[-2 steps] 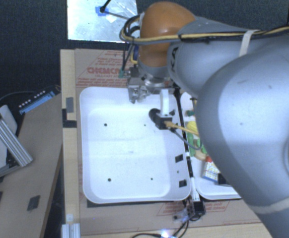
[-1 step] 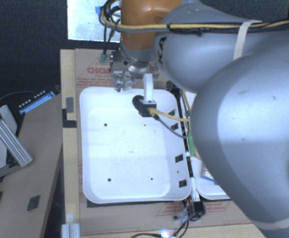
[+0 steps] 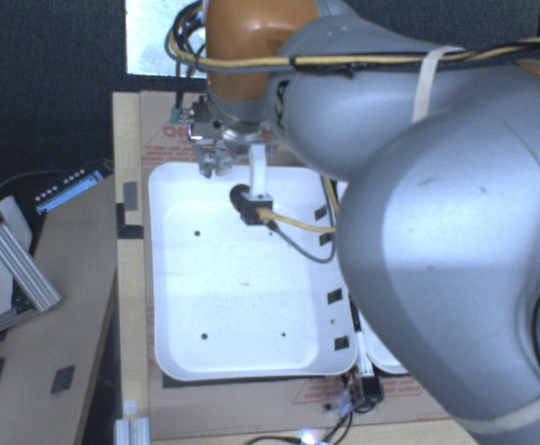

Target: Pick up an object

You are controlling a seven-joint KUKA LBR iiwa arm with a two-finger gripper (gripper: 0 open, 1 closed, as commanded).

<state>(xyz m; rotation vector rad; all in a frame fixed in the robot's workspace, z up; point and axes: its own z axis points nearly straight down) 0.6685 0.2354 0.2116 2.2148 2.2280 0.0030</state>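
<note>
One big grey arm [image 3: 418, 156] is reaching in, wearing one orange band [image 3: 256, 26]. Two white bins are sitting on the surface [image 3: 131, 341]: a left bin [image 3: 233, 286] in plain sight, and a right bin [image 3: 386, 360] peeking out.

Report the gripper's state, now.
Gripper: over the far edge of the left bin; open or closed cannot be told, and no object is seen in it.
</note>
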